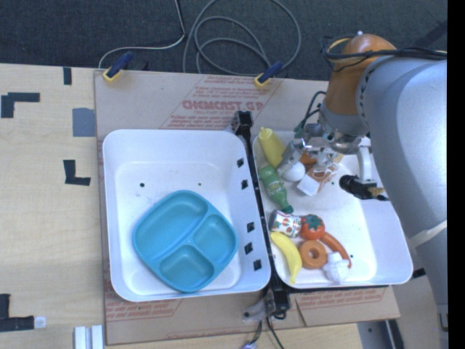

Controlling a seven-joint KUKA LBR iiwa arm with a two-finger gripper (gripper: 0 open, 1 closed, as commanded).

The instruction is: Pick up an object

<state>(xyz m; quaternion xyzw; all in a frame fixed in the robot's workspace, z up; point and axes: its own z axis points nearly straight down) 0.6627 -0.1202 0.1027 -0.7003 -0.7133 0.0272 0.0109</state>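
Light wood table (43, 217) w/ black tape marks at the left; a brown cardboard sheet (211, 104) w/ red print lies on it under both bins, clamped at the far edge by two yellow-and-blue clips (116, 67). Beyond the table, dark carpet (73, 13) w/ a looped white cable (240, 31).

Left bin (123, 151): a blue divided plate (185, 240) sits toward its near side, nothing else in it.

Right bin (381, 249): holds the toys. Along its left wall, a yellow bottle (271, 145) at the far end, a green bottle (273, 182) just nearer. Near side has a banana (286, 254), a small red-and-white can (288, 225), a tomato (313, 226), an orange ring (314, 254) and a carrot (336, 244), packed close together, some touching. A white egg (293, 171) and a white block (308, 185) lie mid-bin.

Arm (407, 137) comes in from the right, orange band at the far side. Gripper (314, 151) is low in the far part of the right bin, right by the egg and an orange-brown item beside it. Cannot tell if the fingers are released or clenched; too cluttered, nothing clearly grasped.
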